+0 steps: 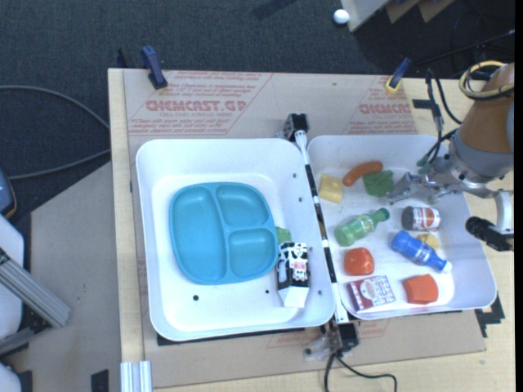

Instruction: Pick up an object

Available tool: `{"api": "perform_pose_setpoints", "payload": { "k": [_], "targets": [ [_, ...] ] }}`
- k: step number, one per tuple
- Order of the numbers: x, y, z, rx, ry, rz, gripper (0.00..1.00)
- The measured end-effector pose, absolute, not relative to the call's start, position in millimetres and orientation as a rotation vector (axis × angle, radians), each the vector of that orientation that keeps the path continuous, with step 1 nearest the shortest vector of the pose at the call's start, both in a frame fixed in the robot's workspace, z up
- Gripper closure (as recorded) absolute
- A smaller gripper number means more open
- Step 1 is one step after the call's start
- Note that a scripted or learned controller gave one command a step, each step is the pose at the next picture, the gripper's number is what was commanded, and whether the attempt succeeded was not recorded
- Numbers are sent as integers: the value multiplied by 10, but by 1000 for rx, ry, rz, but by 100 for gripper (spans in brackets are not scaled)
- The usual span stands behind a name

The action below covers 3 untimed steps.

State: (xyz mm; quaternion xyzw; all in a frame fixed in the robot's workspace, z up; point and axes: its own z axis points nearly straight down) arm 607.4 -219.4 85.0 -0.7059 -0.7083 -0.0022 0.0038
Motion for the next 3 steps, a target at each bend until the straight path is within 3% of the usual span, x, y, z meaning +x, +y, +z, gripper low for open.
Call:
{"api": "perform_pose_setpoints", "payload": {
  "k": [1, 2, 3],
  "targets": [
    [5250, -1693, 842, -2221, -2220, 0, 0],
    [5276, -1696, 963, -2226, -2225, -7, 100],
    [5449, -909, 843, -2220, -2223, -1, 100]
  ]
}}
